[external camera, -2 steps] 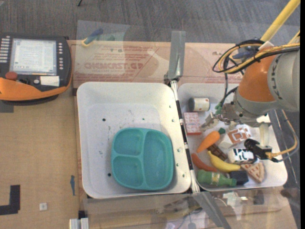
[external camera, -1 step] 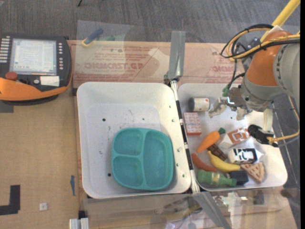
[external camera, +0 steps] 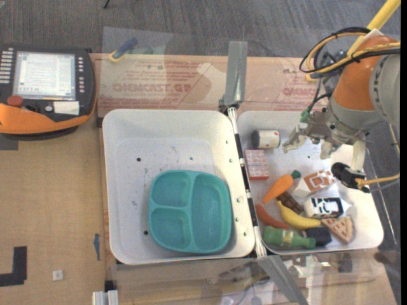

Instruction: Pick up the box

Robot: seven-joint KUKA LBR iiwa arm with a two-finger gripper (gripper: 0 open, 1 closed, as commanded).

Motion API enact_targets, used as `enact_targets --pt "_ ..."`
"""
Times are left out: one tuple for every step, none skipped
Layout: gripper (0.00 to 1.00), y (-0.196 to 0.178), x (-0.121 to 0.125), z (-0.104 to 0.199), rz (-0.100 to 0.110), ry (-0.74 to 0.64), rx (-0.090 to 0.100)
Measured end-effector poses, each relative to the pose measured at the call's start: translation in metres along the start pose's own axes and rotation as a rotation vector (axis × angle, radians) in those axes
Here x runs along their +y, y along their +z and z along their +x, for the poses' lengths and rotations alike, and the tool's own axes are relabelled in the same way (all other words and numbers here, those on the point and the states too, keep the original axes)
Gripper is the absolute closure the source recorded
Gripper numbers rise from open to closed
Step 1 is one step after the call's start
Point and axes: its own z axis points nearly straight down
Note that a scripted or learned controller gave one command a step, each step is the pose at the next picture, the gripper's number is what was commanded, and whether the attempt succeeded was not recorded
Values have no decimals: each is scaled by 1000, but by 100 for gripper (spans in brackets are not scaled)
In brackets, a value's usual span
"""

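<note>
The gripper [external camera: 313, 138] hovers at the right bin's upper part, fingers spread and holding nothing; the box [external camera: 257, 164] lies lower left of it.

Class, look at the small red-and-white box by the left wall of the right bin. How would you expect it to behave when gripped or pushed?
The box looks like thin card, so probably light and crushable if squeezed hard. It seems to lie flat, so a push should slide it rather than roll it. It sits close to the right bin wall, which may hinder a grasp from that side.
</note>
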Motion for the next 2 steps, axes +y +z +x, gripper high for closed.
enact_targets --pt "0 22 43 56 -1 114 0" --pt "0 46 -1 40 1 81 1"
